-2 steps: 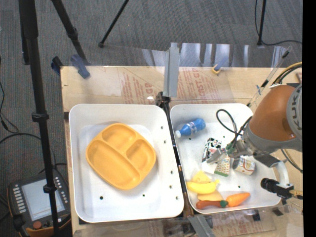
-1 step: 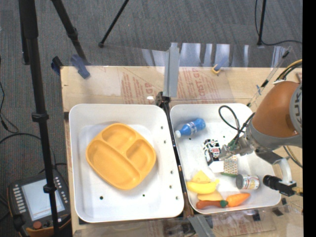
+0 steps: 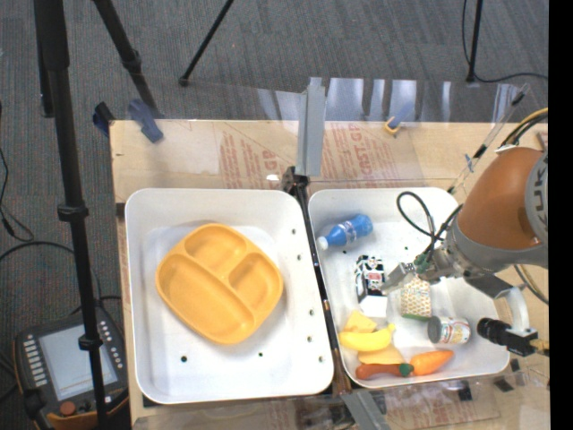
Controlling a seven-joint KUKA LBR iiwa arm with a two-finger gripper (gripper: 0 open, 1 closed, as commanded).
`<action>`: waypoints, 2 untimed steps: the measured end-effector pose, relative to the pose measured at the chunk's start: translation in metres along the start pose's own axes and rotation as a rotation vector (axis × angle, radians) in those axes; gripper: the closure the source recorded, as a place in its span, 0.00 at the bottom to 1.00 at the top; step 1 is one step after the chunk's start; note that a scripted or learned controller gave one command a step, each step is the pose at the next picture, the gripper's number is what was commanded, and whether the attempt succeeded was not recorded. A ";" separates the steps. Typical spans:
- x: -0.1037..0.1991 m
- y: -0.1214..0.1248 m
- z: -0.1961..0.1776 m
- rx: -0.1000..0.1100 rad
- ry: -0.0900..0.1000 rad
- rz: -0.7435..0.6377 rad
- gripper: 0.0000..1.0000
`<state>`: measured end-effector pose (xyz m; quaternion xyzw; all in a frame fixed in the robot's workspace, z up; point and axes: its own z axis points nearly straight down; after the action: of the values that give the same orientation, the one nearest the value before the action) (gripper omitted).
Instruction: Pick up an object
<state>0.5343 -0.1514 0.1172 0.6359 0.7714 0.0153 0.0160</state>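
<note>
Yellow divided plate [image 3: 219, 281] lies in the left white bin [image 3: 143, 231] on the worktop. The right bin [image 3: 421, 195] holds a blue bottle [image 3: 346, 231] near its upper left, a black-and-white carton [image 3: 369, 274] below it, a banana [image 3: 367, 339] and carrot [image 3: 421, 364] along the lower edge, and a small can [image 3: 449, 331]. The gripper [image 3: 403, 278] sits low beside the carton, over a pale netted item [image 3: 414, 299]; whether the jaws are open or holding anything cannot be told.
</note>
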 end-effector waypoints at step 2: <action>-0.029 -0.009 0.023 0.027 -0.001 -0.292 0.00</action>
<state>0.5325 -0.1819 0.0943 0.5173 0.8558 0.0021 0.0097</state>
